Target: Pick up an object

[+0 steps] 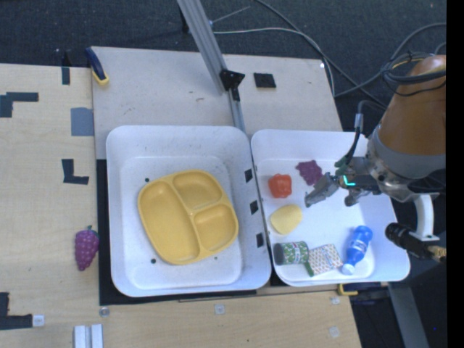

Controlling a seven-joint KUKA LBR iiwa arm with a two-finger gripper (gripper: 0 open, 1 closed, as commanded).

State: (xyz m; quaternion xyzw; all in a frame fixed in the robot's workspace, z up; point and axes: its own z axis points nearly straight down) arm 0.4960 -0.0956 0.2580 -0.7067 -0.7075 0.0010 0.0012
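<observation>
I see the gripper (335, 192) hanging over the middle of the right bin (384, 267), its two fingers spread wide with nothing between them. Below its left finger, toward the bin's left wall, lie the red tomato-like piece (280, 186) and, just nearer the front, the yellow lemon-like piece (286, 219). A purple scrap (309, 170) sits near the back of the bin, close to the fingers. Along the front edge lie a small green can (291, 253), a patterned packet (324, 259) touching it, and a blue bottle (356, 247) toward the front right corner. In the left bin (123, 151) rests a yellow divided plate (188, 215). A purple grape bunch (86, 247) lies on the bench beside the left bin's left wall.
</observation>
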